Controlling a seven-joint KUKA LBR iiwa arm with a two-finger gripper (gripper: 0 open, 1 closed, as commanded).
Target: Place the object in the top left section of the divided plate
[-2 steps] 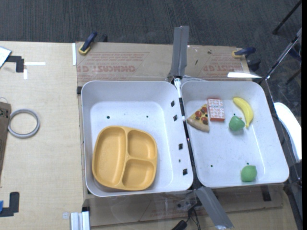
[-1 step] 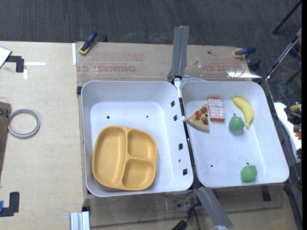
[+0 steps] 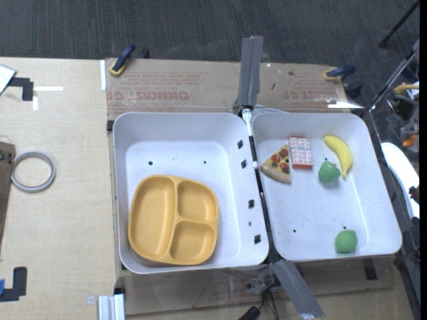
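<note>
Plate (image 3: 175, 220) — yellow, divided into three sections — lies in the left bin (image 3: 127, 145), low and toward its front. Candidate objects all lie in the right bin (image 3: 380, 199): pizza slice (image 3: 277, 164) touching a red box (image 3: 300, 153), banana (image 3: 339, 153) just beside a green fruit (image 3: 328, 172), and a second green piece (image 3: 345, 241) apart near the front wall. Task does not say which is meant. State of the pincer: cannot tell from this view. Judgement: all appear to be light, rigid toy foods with smooth, likely slippery skins. The isolated green piece offers the cleanest hold — across its widest part. The banana should be taken mid-length, across its narrow width; the flat pizza slice looks hardest to pinch.
</note>
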